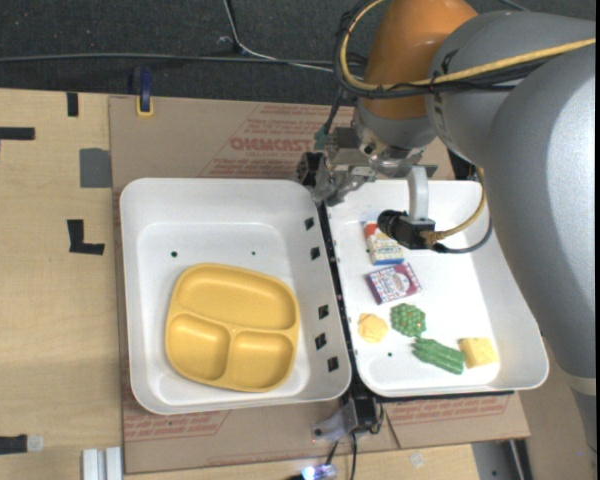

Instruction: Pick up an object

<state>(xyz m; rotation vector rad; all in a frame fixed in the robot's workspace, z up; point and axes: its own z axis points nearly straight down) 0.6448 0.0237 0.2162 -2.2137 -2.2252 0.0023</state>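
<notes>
two smooth, glossy white plastic bins (140, 268) are seen on matt brown cardboard (240, 138). a yellow plastic tray (230, 326) with a soft sheen is shown. the arm (540, 98) is finished in satin grey, with a glossy orange band (412, 33).

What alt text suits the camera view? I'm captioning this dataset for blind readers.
A grey robot arm with an orange band reaches in from the right, its gripper above the far end of the divide between two white bins. The left bin holds a yellow divided plate; the right bin holds small toy foods and packets.
</notes>
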